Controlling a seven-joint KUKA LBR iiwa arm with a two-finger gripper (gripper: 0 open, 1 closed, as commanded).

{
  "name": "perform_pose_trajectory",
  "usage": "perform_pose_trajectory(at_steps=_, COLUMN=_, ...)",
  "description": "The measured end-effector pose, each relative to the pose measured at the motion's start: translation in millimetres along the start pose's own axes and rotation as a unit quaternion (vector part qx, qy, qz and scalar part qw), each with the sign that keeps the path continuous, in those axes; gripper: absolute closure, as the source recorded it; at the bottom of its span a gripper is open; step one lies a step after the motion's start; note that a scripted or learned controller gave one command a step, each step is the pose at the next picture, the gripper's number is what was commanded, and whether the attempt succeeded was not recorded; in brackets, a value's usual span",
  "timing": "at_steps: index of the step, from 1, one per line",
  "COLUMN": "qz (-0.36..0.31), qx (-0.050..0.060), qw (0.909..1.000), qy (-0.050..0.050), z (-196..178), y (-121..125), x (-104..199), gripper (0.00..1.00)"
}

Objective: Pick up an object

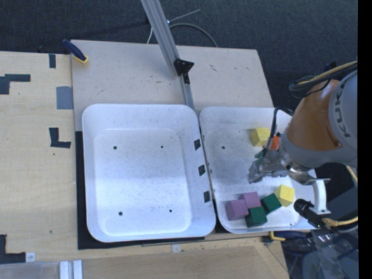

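1. Lying nearest the camera, at the right bin's [232,121] front edge, are the candidate objects: two purple blocks [243,204], two green blocks [263,208] and a yellow block [285,195], bunched together, likely where earlier drops left them.
2. Hanging just above that cluster, the pincer [263,170] sits low inside the bin; I cannot tell its opening, and nothing shows between its tips.
3. Farther back, another yellow block [260,136] lies alone; the left bin [139,173] waits beside on the desk [35,156].
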State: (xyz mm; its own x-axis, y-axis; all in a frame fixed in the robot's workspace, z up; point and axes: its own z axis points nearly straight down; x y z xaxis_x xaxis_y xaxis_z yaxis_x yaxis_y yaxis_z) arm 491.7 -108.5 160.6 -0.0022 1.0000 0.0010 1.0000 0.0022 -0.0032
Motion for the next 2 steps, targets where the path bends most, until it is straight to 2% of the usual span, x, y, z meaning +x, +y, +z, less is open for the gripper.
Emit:
perform_pose_trajectory(at_steps=1, qz=0.003, qx=-0.003, qw=1.0000, qy=-0.003, z=-36.1, y=24.3, x=-61.9, gripper=1.00)
perform_pose_trajectory(at_steps=2, qz=0.001, qx=-0.003, qw=1.0000, qy=-0.002, z=70.7, y=85.3, x=-93.3, gripper=1.00)
